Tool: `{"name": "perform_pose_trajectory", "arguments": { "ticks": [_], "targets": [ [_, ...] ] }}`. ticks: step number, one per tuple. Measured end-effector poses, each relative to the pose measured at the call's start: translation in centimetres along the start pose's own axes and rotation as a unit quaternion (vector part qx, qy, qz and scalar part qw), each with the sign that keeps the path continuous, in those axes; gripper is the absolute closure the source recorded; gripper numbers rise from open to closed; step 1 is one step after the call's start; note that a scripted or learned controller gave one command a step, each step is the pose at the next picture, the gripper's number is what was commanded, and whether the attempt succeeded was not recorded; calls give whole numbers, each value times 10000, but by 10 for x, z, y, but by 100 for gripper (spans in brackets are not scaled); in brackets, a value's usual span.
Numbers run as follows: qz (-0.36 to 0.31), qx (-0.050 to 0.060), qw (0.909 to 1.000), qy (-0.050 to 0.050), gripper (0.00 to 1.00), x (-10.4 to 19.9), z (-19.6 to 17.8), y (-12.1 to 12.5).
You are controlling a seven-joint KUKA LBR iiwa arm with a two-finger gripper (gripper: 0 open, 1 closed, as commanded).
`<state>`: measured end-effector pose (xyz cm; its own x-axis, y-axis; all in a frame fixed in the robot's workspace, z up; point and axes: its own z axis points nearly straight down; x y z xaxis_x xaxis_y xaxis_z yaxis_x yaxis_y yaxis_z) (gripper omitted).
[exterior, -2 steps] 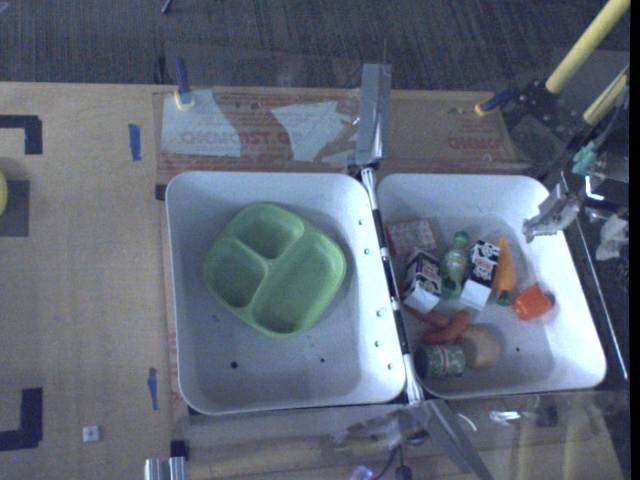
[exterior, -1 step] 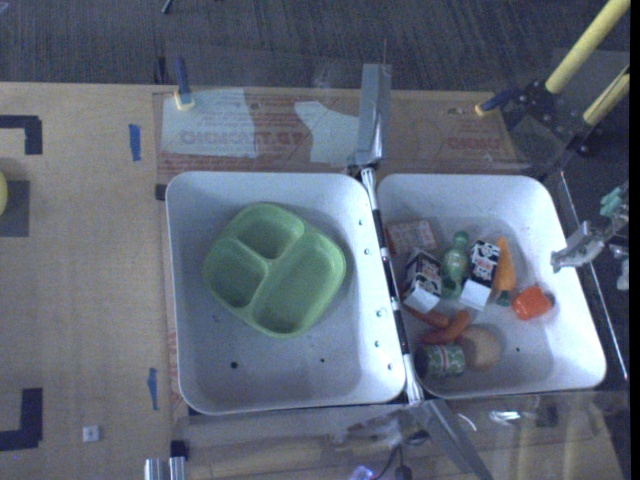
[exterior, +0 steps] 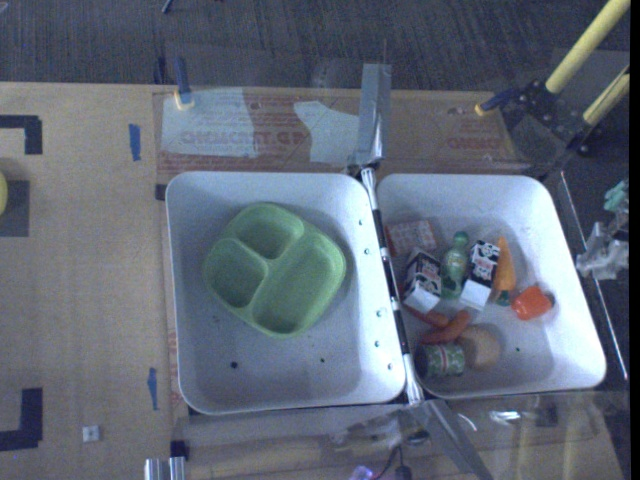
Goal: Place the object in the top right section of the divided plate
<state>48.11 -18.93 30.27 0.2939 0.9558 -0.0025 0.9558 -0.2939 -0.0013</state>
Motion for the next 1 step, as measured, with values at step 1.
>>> {"name": "perform_pose_trajectory", "arguments": {
  "ticks": [1],
  "targets": [
    [-50, -9, 10000, 7, 100, 68, -46, -21]
  ]
}}
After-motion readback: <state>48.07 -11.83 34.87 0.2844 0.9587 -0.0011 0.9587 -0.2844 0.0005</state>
